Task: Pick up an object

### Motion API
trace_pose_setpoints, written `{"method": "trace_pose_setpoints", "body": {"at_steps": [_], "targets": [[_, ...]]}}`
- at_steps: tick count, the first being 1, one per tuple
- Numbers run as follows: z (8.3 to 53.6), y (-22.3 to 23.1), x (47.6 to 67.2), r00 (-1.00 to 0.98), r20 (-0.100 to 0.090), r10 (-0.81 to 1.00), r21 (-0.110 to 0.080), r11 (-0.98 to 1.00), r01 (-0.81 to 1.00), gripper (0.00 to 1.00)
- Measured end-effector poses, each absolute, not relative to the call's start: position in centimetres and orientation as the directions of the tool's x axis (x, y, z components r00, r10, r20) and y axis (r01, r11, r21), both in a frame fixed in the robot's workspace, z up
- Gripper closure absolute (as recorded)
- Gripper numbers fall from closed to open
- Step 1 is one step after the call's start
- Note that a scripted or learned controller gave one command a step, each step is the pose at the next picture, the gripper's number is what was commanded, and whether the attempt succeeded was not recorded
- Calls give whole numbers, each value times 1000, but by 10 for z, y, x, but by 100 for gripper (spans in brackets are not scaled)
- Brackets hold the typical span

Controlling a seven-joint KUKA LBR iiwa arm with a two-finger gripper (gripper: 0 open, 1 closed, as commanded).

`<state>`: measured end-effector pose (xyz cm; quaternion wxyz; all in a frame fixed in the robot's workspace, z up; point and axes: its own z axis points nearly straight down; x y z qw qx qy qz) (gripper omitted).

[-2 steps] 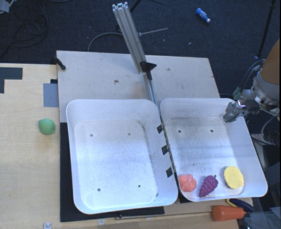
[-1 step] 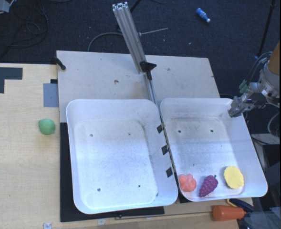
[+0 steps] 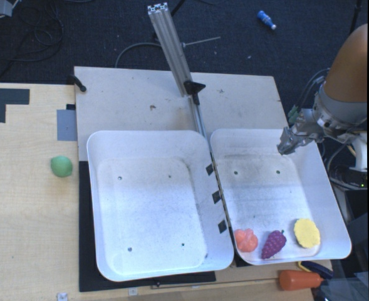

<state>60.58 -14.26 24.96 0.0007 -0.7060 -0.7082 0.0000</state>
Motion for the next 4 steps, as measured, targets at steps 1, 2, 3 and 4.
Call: {"method": "trace_pose_setpoints", "body": {"at_steps": [1, 2, 3, 4], "targets": [[236, -87, 615, -4, 1, 1000, -1, 4, 1000, 100], [226, -37, 618, -3, 1, 1000, -1, 3, 1000, 100], [217, 14, 631, -3, 1, 1000, -1, 3, 1000, 100], [224, 62, 632, -3, 1, 1000, 0, 3, 1000, 100]]}}
